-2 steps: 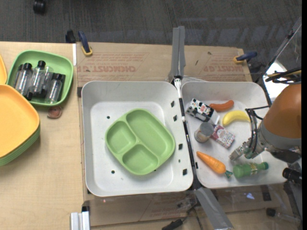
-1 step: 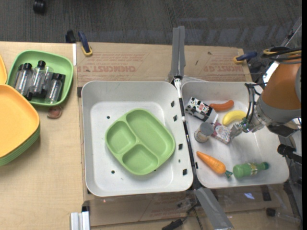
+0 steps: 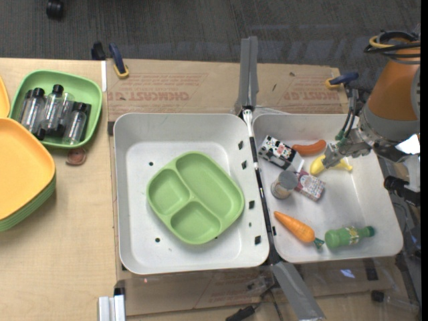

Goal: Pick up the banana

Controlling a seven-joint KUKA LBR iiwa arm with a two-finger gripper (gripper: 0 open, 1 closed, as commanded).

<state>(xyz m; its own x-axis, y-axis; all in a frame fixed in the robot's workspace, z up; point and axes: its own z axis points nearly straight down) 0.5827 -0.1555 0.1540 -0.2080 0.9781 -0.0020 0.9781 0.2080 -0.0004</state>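
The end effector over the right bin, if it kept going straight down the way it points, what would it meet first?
Most likely the banana: the end effector sits right over its yellow body in the right bin. Depth is unclear from this slanted view, so contact can't be judged.

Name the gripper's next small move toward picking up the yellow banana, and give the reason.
Probably a short straight lift. The two-finger gripper sits low in the right white bin, right over the small yellow banana, whose ends poke out on either side. Whether it is truly gripped is unclear, so a small raise would test that.
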